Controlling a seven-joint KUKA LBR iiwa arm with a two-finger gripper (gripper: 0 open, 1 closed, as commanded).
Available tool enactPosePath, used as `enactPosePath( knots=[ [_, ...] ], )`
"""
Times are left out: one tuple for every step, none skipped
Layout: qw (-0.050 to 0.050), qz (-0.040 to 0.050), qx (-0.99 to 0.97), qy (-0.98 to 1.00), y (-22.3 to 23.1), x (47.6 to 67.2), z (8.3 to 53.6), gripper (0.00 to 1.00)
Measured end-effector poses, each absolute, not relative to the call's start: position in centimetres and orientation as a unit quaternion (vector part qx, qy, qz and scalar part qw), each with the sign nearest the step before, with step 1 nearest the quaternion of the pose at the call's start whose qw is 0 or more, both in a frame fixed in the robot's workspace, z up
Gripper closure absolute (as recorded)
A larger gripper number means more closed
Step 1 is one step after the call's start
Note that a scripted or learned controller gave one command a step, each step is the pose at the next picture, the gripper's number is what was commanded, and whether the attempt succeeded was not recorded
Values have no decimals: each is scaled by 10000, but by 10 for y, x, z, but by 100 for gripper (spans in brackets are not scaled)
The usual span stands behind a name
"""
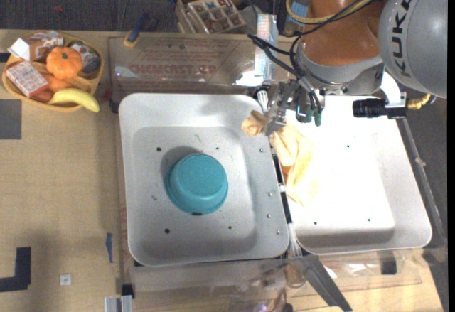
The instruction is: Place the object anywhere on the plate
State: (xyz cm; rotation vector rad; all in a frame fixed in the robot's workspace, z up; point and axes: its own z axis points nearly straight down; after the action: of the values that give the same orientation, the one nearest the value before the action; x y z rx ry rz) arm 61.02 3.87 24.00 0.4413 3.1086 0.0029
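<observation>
Where the two white bins meet, at upper centre of the frame, gripper [279, 113] noted low over the dividing rims, reaching in from the right on the grey KUKA arm [416, 26] with orange band [341, 1]. Jaws closed on the upper end of a pale yellow cloth-like object [293, 158]; exact material not determinable. Object seen hanging from the jaws, draped down along the left edge of the right bin [370, 183], lower part resting near the rim between the bins, a small tan fold showing just left of the jaws over the left bin's rim. Left bin [142, 232] found holding a teal plate [197, 183], looking more like an upturned bowl, at centre of that bin, well apart from the object. No contact between object and plate. On the desk [57, 197] at upper left of the frame, a shallow basket [14, 83] with a banana [75, 98], a small orange pumpkin [65, 63] and packets. Black cables [284, 55] trailing above the wrist.
</observation>
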Motion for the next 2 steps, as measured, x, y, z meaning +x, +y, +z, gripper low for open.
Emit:
enactPosePath(
  knots=[
    [5,9,12,10000,88,590,226,100],
    [6,9,-8,10000,137,575,226,100]
  ],
)
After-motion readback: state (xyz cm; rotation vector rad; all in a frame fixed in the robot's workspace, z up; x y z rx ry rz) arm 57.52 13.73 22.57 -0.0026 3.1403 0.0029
